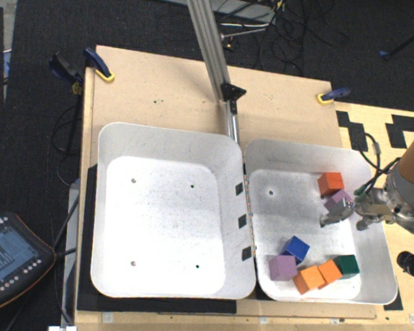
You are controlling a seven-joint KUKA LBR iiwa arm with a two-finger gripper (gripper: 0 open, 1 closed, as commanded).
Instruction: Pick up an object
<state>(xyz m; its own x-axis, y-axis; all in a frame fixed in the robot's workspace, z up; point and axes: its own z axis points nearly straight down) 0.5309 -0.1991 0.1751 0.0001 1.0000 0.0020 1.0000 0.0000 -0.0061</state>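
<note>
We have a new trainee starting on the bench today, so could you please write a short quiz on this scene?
1. True or false: the blue cube lies in the left white bin.
2. Which block sits nearest the gripper? A) the green cube B) the upper orange cube C) the purple cube
3. Fill in: the lower orange cube lies between the purple cube and the ___ cube.

Key:
1. False; it lies in the right white bin.
2. B
3. green
</note>
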